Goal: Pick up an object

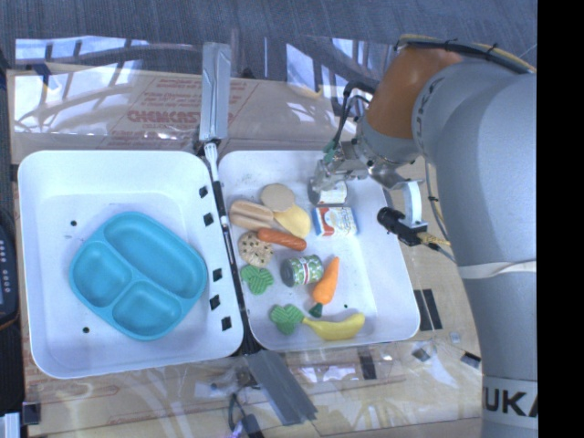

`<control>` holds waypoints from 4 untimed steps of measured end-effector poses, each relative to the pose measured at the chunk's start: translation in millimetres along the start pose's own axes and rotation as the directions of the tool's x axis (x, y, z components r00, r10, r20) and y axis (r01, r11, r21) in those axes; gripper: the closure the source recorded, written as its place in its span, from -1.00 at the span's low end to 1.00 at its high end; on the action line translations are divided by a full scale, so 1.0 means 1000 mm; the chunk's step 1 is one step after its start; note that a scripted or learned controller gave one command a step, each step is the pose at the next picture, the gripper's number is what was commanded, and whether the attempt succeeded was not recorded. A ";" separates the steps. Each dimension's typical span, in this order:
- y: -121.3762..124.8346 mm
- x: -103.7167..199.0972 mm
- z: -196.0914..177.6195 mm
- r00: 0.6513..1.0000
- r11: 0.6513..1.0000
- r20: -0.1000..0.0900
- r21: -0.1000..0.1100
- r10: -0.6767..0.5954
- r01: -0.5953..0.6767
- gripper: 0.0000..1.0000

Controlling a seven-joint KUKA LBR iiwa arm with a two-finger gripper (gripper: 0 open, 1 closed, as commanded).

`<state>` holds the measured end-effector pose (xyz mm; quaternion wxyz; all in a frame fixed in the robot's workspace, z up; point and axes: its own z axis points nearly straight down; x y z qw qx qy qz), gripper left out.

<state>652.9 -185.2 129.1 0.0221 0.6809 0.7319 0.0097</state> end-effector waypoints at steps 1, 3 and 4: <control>0.000 0.001 0.000 1.000 1.000 -0.001 -0.001 -0.001 0.001 -1.00; -0.030 0.002 0.022 0.993 0.993 -0.018 0.022 -0.114 0.114 -1.00; -0.080 0.074 0.033 0.976 0.975 -0.030 0.041 -0.218 0.219 -1.00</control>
